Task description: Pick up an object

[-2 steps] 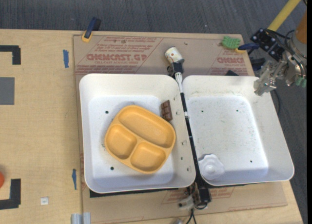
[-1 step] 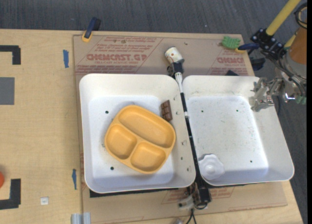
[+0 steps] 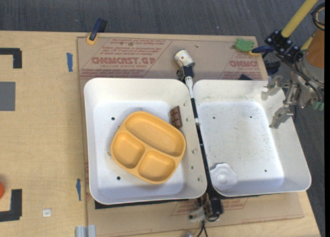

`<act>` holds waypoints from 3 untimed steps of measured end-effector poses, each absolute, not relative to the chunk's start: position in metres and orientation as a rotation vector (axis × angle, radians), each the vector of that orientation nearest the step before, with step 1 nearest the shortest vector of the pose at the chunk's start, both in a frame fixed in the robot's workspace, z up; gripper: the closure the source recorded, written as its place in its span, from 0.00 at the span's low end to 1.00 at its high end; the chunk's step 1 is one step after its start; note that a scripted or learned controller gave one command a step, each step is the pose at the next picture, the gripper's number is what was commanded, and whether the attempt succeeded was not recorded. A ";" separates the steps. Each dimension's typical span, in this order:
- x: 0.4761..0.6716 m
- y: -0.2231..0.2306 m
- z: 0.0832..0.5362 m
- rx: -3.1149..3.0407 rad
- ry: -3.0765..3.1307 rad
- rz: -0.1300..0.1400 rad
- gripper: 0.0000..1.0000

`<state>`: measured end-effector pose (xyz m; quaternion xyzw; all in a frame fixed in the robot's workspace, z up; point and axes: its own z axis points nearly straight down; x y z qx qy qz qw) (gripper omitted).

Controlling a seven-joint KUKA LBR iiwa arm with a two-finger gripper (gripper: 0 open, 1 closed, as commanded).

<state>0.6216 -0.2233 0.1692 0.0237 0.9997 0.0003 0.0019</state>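
2 white bins side by side. Left bin (image 3: 98,127): yellow divided tray (image 3: 148,146), small brown block (image 3: 176,116) touching its upper right edge. Right bin (image 3: 289,153): white cup (image 3: 224,175) at near left corner. Gripper (image 3: 278,108) over right bin's far right rim, fingers apart, holding nothing.

Arm (image 3: 315,50) cut off at right edge; tool (image 3: 281,104) fingers too blurred to read
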 end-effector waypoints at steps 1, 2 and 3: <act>0.547 -0.224 0.085 -0.290 3.125 0.000 0.00; 0.584 -0.174 0.113 -0.159 3.131 0.000 0.00; 0.585 -0.174 0.123 -0.155 3.125 0.000 1.00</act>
